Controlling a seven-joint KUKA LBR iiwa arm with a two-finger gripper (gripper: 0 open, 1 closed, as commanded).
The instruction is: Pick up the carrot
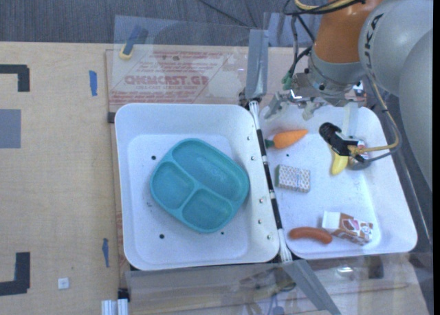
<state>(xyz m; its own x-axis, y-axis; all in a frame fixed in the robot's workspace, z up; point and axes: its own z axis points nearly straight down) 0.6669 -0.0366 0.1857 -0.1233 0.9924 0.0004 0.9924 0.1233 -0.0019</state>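
The carrot (289, 138) lies in the right bin (388, 200), at the far left corner of its floor, close to the wall shared with the other bin. Its green end points at that wall and its orange tip points right.

At the left of my view, the wooden bench (55, 183) has black corner marks (18, 76) and two short strips of blue tape (93, 83). Behind the left bin lies a clear sheet (172, 69) with reddish block lettering. I cannot read the letters with any certainty.

The left bin (125, 169) holds one thing, a teal plate (199, 184) split into three compartments, lying flat near the middle.

In the right bin, a small box (293, 178) with a fine checked pattern sits just nearer me than the carrot. At the near edge lies a reddish sausage (311, 235). Beside it, to the right, is a brown and white carton (348, 228) whose print is too small to read. A small yellow piece (339, 164) lies right of the carrot, and I cannot tell what it is.

The gripper (297, 105) hangs over the far rim of the right bin, just beyond the carrot and apart from it. From this angle I cannot tell whether it is spread wide or drawn narrow. Nothing shows in its grasp.
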